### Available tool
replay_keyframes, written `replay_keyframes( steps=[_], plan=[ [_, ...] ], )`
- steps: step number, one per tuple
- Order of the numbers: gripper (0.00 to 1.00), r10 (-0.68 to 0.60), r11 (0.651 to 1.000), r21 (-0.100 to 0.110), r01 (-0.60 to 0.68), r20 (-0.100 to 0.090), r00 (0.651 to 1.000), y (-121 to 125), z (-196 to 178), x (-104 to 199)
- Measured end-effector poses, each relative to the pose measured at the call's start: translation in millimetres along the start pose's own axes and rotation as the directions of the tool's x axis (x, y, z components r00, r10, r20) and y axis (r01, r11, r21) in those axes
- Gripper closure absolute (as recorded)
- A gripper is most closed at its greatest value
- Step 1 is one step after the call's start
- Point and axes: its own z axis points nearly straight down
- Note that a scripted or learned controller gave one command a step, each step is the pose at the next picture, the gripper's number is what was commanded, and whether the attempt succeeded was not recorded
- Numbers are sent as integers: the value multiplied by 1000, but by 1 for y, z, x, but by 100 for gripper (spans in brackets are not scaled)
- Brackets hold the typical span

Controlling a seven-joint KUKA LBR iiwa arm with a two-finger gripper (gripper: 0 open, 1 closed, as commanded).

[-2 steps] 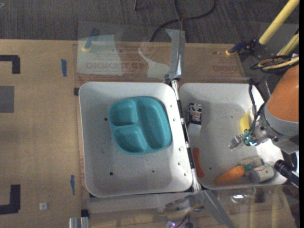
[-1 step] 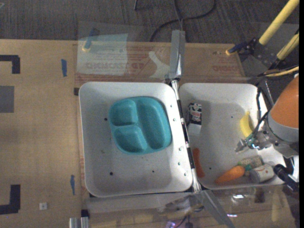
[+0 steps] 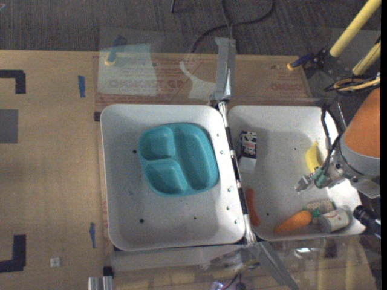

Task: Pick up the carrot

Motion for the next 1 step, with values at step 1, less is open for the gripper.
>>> replay_keyframes(
  steps=[1],
  plan=[
    [100, 639, 769, 3, -639, 1, 769, 11, 8, 33]
  ],
)
